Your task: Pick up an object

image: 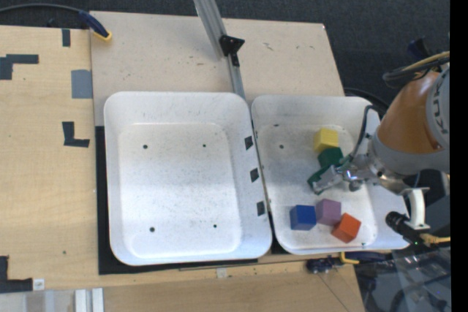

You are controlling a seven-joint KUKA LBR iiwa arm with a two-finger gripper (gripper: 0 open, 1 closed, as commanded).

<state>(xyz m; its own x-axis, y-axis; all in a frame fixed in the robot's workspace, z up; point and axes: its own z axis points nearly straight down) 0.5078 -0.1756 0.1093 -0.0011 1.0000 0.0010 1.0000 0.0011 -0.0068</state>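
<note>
Wooden bench (183, 62) carrying two shallow white bins side by side; the right-hand bin (289, 120) holds every loose object. A green block (330, 158) lies near that bin's middle, touching the lower edge of a yellow block (327, 138) on its far side. The gripper (327, 179) sits just below and slightly left of the green block, its green-tipped fingers (319, 177) pointing leftward from the wrist and lying close against the block's near face. Whether those fingers are spread or pressed together cannot be told from this view, and nothing is seen pinched between them. The arm (409, 128), with its orange band, enters from the right rim. Nearer the front wall, well clear of the fingers, sit a blue block (302, 217), a purple block (329, 211) and an orange block (346, 227) in a row. The left-hand bin (117, 157) lies beyond the shared wall. Judged from this layout, the green block is the nearest candidate, lying up and slightly right of the fingertips.
</note>
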